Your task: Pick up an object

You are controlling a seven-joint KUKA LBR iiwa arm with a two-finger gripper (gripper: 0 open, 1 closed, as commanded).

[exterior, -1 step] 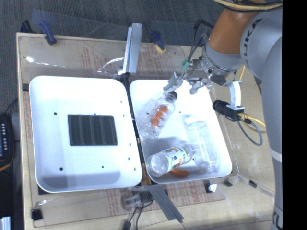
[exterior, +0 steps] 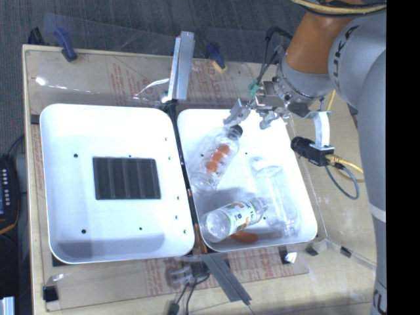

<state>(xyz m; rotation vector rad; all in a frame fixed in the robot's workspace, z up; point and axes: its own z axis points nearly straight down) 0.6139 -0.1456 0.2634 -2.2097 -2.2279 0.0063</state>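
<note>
Two white bins sit on the bench; the claw [exterior: 252, 112] hangs open, holding nothing, over the right bin's [exterior: 303, 176] far edge, a clear bottle [exterior: 216, 159] slanting away just near-left of it.

The grey arm [exterior: 357, 51] reaches in from the right — orange band above the wrist. Its gripper [exterior: 252, 115] hangs low, fingers spread apart.
</note>
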